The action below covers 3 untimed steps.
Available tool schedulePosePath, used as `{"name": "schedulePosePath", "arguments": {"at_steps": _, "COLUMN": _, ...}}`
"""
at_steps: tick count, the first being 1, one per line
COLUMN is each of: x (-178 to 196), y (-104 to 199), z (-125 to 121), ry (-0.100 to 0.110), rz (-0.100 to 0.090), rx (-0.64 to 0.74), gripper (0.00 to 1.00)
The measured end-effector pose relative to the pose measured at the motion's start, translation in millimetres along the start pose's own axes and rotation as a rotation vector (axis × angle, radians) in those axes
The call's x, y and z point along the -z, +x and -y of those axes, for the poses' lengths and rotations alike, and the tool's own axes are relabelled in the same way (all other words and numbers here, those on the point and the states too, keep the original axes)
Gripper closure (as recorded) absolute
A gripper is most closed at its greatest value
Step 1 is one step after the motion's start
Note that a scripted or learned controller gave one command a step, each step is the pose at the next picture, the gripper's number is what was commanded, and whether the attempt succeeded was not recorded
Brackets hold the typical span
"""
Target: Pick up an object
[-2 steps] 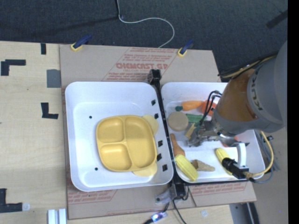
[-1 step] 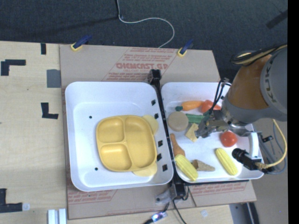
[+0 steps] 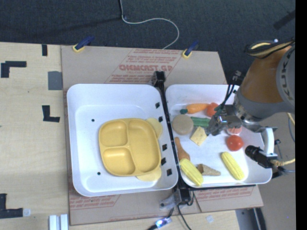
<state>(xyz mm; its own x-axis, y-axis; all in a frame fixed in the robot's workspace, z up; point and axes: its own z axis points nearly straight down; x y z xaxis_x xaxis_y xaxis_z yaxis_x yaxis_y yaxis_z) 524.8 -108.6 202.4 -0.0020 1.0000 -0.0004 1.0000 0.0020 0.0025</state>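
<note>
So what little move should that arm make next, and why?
Probably a short drop straight down. The pincer hangs in the right bin, above the pale cheese wedge and a green piece, with nothing visibly held. Lowering onto the wedge looks like the nearest chance to grab something.

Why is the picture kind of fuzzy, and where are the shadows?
In the camera view, everything looks soft, so small toys like the corn lack crisp edges; lighting is even, with faint shadows beside the yellow plate; the gripper looks dark and smeary.
</note>
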Motion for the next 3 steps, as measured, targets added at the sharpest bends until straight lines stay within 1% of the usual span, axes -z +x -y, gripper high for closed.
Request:
{"name": "schedulePosePath", "arguments": {"at_steps": 1, "x": 23, "y": 1, "z": -1, "ry": 0.002, "rz": 0.0, "rx": 0.0, "gripper": 1.0}}
{"name": "schedulePosePath", "arguments": {"at_steps": 2, "x": 20, "y": 63, "z": -10, "ry": 0.004, "rz": -0.002, "rx": 0.006, "gripper": 1.0}}
{"name": "schedulePosePath", "arguments": {"at_steps": 3, "x": 16, "y": 107, "z": -22, "ry": 0.005, "rz": -0.001, "rx": 0.004, "gripper": 1.0}}
